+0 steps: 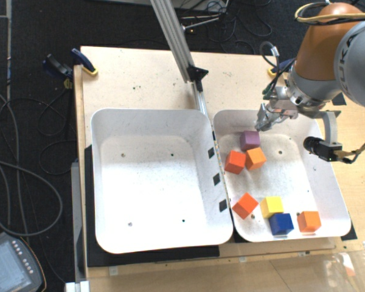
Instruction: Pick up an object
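Your nearest candidate is the purple cube, in the upper part of the right bin, right of centre in the frame. The gripper hangs just above and to the right of it, close to its top edge; whether it touches the cube you cannot tell from this angle, and nothing is visibly held. Whether the gripper is spread or pressed together cannot be made out either, since it is small and dark against the bin wall.

Judge the cube as light, rigid and not fragile, probably painted wood or foam. Its flat faces should give good purchase, though a smooth painted surface may slip if you catch only a corner. Take it across two opposite side faces, mid-height, centred.

Being a cube, it has no long axis. What matters is its yaw: its sides look turned slightly off the bin walls, so match the wrist to the faces rather than the bin.

Mind the neighbours. Two orange cubes sit just below the purple one, near its lower edge, so the left-right faces look freer than the upper-lower ones. Another orange cube, a yellow cube, a blue cube and one more orange cube lie well apart at the bin's lower end. The left bin sits beside it on the tabletop.
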`<state>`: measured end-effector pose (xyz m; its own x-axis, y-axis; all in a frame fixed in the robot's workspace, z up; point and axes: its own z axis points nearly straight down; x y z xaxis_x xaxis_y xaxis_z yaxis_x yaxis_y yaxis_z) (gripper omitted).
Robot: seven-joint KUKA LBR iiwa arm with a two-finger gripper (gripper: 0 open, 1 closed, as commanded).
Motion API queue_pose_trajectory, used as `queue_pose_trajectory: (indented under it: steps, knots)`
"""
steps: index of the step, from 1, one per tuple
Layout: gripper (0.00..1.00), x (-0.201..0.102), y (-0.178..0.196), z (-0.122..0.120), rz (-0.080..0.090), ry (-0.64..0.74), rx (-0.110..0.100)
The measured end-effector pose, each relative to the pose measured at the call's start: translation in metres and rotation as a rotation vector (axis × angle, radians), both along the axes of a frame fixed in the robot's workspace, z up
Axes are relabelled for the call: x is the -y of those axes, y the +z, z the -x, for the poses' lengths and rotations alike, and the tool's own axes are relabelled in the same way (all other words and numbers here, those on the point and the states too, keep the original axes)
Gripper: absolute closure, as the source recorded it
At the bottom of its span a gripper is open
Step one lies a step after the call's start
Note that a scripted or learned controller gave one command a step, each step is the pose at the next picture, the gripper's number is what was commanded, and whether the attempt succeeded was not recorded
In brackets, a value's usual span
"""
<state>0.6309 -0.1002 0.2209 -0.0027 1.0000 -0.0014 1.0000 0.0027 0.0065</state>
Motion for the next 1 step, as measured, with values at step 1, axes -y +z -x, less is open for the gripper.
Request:
queue_pose_trajectory:
  steps: [1]
  knots:
    - [1.00, -0.0561, -0.0039, 0.0248, -0.003, 0.005, -0.009]
